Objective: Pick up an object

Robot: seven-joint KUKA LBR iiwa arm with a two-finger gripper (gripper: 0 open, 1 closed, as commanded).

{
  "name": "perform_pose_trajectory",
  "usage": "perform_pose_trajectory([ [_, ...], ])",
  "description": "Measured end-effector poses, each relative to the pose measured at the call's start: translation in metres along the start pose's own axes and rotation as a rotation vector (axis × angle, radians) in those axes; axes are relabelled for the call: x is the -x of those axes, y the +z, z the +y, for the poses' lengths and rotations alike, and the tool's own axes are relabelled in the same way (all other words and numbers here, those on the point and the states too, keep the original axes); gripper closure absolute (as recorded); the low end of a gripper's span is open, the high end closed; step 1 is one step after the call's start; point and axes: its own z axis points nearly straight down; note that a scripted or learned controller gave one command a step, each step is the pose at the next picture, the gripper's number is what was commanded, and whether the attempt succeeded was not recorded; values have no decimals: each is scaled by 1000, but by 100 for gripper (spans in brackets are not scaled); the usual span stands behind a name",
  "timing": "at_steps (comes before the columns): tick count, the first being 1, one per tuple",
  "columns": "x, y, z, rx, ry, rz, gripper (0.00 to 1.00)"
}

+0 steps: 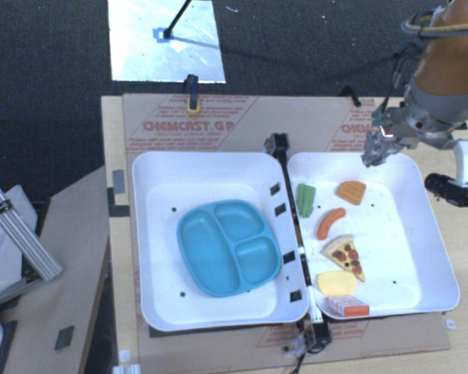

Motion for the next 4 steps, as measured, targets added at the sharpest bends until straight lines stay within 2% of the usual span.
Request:
perform_pose_trajectory([
  [1, -58, 15, -17, -7, -4, 2, 100],
  [4, -205, 20, -43, -7, -5, 2, 100],
])
